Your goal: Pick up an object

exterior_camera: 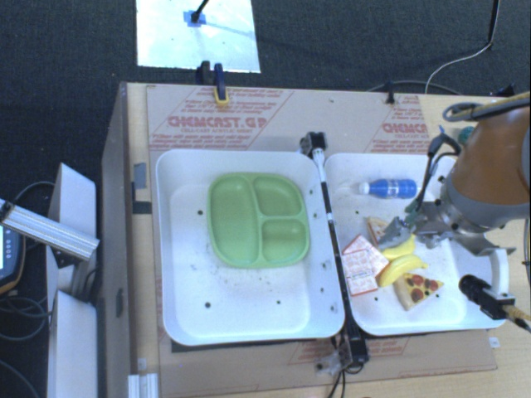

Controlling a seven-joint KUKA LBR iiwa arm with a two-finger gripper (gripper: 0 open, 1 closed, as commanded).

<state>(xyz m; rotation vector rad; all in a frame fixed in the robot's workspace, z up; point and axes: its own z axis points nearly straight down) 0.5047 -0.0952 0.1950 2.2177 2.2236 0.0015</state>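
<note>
Arm low over the right bin [473, 317], pincer [404, 230] down among the toy food.

The pincer sat at the upper end of the yellow banana [400, 264]; whether it was open, closed or gripping could not be told. Just beside the banana lay a red-and-white packet [362, 264] and a pizza slice [417, 288], with a blue-labelled bottle [388, 188] near the bin's far side. The left bin [187, 305] on the counter [274, 110] held a green divided plate [257, 220].
</note>
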